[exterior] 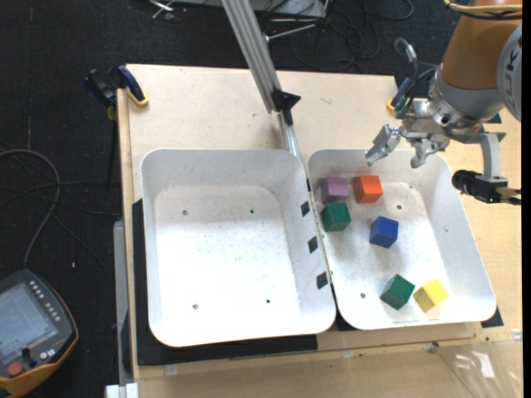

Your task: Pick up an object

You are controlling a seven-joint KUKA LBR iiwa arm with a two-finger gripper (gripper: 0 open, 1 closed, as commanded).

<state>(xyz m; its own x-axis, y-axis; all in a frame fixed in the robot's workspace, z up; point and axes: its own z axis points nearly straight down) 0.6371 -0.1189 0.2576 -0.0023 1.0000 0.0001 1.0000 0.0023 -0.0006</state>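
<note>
The gripper hangs above the far edge of the right bin, its two fingers spread apart with nothing between them. One finger points down toward the bin's back wall, the other sits just to the arm's side of it. Neither finger touches a block or the bin.

The closest block to the gripper is the orange block, lying just below and slightly left of the open fingers on the bin floor. The purple block rests beside the orange one, further left from the gripper, and a green block sits just in front of the purple one, touching or nearly touching it. The blue block lies nearer the viewer than the gripper, apart from the others. Well away from the gripper, at the near end of the bin, a second green block and a yellow block sit side by side.

The left bin lies well to the left of the gripper.
</note>
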